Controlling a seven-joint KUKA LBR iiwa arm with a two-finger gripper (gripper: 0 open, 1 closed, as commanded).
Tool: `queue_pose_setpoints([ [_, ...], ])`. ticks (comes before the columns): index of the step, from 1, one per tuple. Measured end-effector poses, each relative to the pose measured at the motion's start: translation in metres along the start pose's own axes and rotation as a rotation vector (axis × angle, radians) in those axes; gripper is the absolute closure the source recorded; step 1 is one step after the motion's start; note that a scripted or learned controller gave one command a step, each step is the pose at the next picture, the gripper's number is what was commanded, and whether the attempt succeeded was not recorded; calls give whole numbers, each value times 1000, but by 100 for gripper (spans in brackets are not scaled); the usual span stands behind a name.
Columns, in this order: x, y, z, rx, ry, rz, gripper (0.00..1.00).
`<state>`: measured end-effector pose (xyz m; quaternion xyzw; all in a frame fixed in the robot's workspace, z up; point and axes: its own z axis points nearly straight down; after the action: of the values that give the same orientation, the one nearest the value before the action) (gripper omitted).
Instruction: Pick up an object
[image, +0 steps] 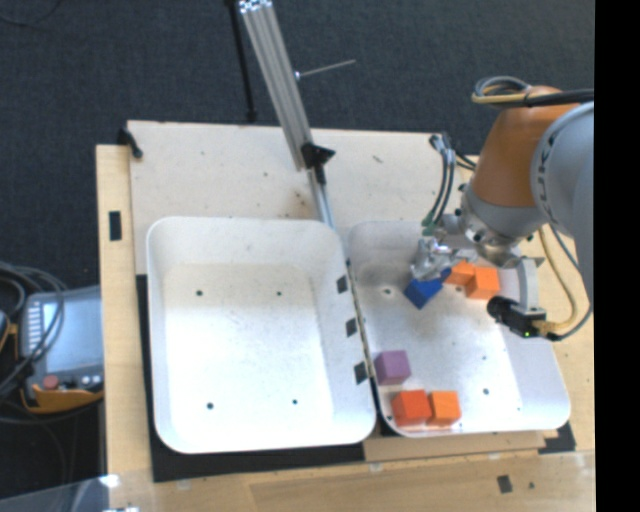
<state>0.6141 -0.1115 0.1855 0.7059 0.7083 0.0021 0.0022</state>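
claw (430, 268) over right bin (540, 395), touching blue block (423, 292); grip state unclear

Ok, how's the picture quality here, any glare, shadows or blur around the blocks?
Camera view: even lighting, soft overall, no harsh glare. The left bin looks bright but keeps its speckles. A faint shadow sits under the blue block beside the end effector. The purple block has soft edges.
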Motion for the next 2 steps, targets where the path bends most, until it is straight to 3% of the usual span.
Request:
queue_pose_setpoints([
  [1,-1,2,-55,-2,-1,0,100],
  [2,49,-1,-64,3,2,-4,100],
])
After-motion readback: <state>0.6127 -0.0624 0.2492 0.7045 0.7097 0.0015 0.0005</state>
